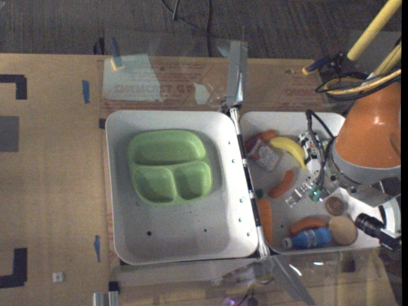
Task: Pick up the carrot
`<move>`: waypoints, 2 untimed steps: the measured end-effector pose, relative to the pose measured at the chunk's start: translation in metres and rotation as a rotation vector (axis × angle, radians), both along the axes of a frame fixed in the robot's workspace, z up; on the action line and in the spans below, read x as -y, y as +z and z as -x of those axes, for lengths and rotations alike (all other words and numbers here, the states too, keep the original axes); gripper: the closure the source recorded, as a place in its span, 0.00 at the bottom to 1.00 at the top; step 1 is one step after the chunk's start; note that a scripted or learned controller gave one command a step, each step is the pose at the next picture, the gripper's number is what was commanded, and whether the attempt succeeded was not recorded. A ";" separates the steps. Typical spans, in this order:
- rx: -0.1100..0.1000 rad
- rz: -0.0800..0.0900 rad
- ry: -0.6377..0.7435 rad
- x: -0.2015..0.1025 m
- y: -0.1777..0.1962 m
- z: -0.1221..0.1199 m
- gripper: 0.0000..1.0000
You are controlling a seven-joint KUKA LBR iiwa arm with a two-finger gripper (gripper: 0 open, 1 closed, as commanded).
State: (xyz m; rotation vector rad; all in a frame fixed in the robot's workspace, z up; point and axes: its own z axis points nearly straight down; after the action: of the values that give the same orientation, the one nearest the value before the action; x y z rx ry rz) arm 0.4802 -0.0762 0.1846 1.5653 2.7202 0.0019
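The carrot (264, 219), orange and tapered, lies lengthwise along the left wall of the right bin (290, 121), near its front corner. My gripper (303, 195) hangs low over the middle of that bin, to the right of the carrot and a little behind it. The gripper sits just right of a short orange-red sausage (282, 183), and nothing is seen held in it. The wrist and its orange band (376, 132) cover the bin's right side.
Around the gripper lie a banana (288, 149), a red-and-white packet (262, 155), a second sausage (308, 224), a blue bottle (310, 239), a tan potato (343, 230) and a brown disc (335, 205). The left bin (121, 190) holds a green divided tray (169, 166).
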 end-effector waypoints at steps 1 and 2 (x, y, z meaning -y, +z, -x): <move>0.004 0.001 -0.002 0.001 0.010 -0.001 1.00; -0.003 -0.001 0.147 -0.022 0.000 0.000 1.00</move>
State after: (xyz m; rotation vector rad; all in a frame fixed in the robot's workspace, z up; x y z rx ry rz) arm 0.4798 -0.0546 0.1846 1.3623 2.8306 0.0012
